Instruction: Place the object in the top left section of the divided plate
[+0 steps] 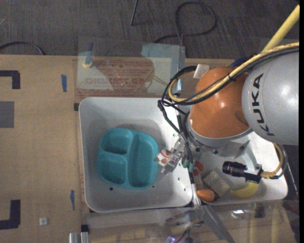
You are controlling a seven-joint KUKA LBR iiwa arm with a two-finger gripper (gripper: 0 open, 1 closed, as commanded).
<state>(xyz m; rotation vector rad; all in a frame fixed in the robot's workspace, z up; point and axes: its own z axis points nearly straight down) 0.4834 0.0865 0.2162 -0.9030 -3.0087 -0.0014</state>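
While hovering beside divided plate [127, 158], end effector [172, 159] grips small orange-white object [163, 157].

Grey carpet [71, 28], black cables [194, 14], tan bench [38, 156]

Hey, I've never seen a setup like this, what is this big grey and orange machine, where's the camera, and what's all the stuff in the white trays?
The machine is a robot arm, grey with an orange band, reaching in from the right. One fixed camera looks down on the bench at a slant. Two shallow white bins sit side by side. The left bin holds a teal divided plate. The arm's two-finger gripper hangs just right of the plate, with a small orange-and-white object at its tip; whether it is actually gripped is unclear. The right bin holds a banana and an orange item.
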